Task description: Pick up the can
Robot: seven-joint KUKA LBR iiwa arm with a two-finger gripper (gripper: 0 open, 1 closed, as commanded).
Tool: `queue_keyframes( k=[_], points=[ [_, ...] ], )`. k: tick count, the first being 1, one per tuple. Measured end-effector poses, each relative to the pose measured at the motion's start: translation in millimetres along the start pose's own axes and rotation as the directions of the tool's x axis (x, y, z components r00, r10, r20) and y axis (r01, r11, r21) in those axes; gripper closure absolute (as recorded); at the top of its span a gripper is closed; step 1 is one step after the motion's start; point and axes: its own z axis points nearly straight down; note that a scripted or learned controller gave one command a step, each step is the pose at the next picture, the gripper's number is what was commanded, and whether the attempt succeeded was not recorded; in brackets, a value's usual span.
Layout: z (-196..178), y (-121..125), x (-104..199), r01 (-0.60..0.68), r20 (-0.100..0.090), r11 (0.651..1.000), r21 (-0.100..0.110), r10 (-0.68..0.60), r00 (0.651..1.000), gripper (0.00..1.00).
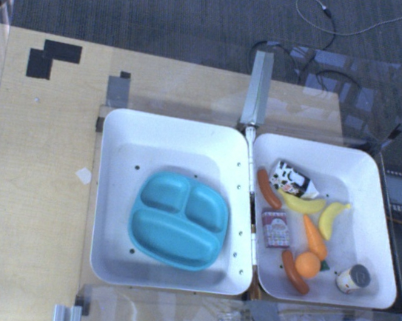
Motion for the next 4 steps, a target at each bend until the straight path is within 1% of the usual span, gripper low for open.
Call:
queue_keyframes(
  k=[1,2,3,4],
  points=[
    [-0.6,-5.2,5.7,0.587,0.001,0.81,-0.002,-0.587,0.81,1.0],
    [47.6,-26.3,28.1,0.624,0.0,0.781,-0.001,-0.624,0.781,1.0],
    [-1.1,-10.8,12.0,0.878,0.004,0.478,-0.001,-0.878,0.478,1.0],
    [-0.4,-1.2,1.8,0.997,0.004,0.075,-0.001,-0.997,0.075,1.0]
  ],
)
